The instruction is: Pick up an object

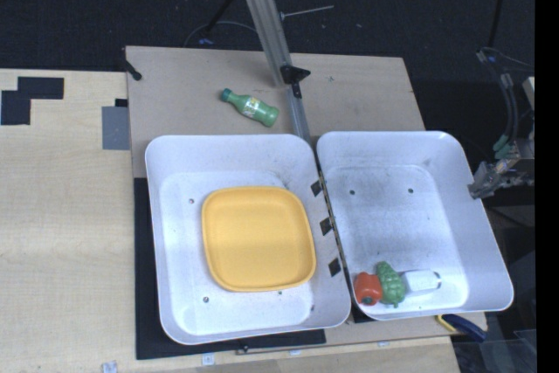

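A yellow square plate (258, 238) lies flat in the left white bin (170, 162). At the front edge of the right white bin (454, 157), a red pepper-like toy (368, 288), a green bumpy toy (392, 285) and a small white piece (421, 281) sit bunched together. A green bottle (251, 107) lies on its side on the bench behind the left bin. My gripper (495, 180) is a small dark shape at the view's right, just outside the right bin's right rim and well away from every object.
A slanted aluminium post (271, 17) rises from the bench behind the gap between the bins. Black clips (324, 207) join the two bins. The bench top (349, 96) stretches behind the bins, and a light wooden surface (61, 223) lies to the left.
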`<state>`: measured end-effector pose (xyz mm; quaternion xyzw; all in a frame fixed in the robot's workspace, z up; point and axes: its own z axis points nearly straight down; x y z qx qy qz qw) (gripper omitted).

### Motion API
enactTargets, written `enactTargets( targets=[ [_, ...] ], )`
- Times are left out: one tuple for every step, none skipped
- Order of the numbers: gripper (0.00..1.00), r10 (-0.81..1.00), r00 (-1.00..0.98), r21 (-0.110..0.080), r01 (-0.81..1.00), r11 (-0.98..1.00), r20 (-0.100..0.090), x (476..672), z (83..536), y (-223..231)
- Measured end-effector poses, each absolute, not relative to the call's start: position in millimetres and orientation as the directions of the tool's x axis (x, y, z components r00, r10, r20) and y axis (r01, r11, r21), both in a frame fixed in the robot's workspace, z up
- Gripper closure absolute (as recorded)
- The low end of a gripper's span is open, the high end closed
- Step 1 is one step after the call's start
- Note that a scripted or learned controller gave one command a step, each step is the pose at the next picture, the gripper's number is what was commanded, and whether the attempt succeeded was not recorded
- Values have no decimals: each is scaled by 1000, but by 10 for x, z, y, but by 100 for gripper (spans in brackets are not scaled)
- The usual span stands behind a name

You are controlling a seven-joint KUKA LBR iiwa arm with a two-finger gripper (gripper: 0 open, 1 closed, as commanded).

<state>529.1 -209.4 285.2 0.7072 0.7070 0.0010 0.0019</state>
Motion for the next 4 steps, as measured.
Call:
enactTargets(
  targets=[
    [100, 1000, -4, -1, 1000, 4, 1, 5462, 2678, -1553],
    [100, 1000, -4, -2, 1000, 4, 1, 5600, 2558, -960],
    [100, 1000, -3, -2, 1000, 3, 1, 5777, 2414, -511],
    [100, 1000, -3, -1, 1000, 3, 0, 5977, 2354, -76]
  ],
)
